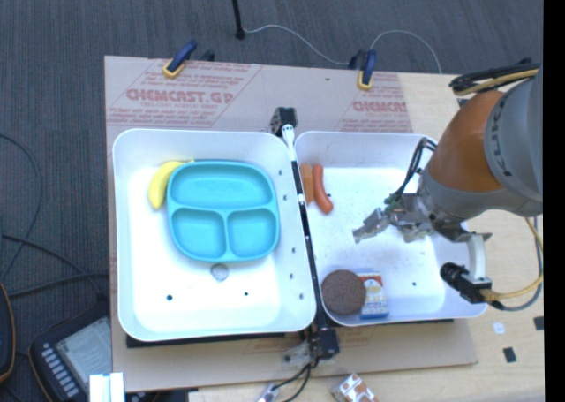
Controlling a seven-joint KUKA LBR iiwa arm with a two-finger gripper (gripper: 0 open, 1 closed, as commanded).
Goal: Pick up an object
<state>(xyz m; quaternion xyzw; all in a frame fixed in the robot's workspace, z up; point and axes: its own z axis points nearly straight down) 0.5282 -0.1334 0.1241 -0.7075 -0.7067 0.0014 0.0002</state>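
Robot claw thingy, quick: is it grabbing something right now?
End effector: above the shallow white right-hand bin, with nothing between its tips; whether it is open or closed cannot be told.

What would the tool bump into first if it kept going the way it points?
Probably the bare floor of the right bin. The tool points left; the orange hot dog lies further on, though depth is unclear.
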